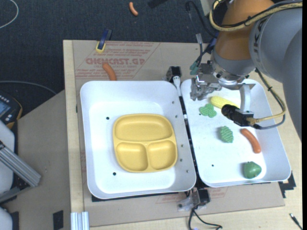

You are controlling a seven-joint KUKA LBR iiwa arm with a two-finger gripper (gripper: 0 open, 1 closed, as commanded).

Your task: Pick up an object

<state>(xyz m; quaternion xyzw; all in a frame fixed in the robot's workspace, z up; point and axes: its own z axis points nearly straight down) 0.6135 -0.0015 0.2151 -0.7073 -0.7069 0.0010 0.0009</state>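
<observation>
My gripper hangs over the far left corner of the right bin, its fingers pointing down, with nothing seen between them. Just right of it and nearer lie a green leafy piece and a yellow corn cob. Nearer the front sit a second green piece, an orange-red sausage and a green pepper.
The left bin holds a yellow divided plate. An orange sausage and a blue and yellow clip lie on the cardboard behind the bins. Another small sausage lies on the dark floor.
</observation>
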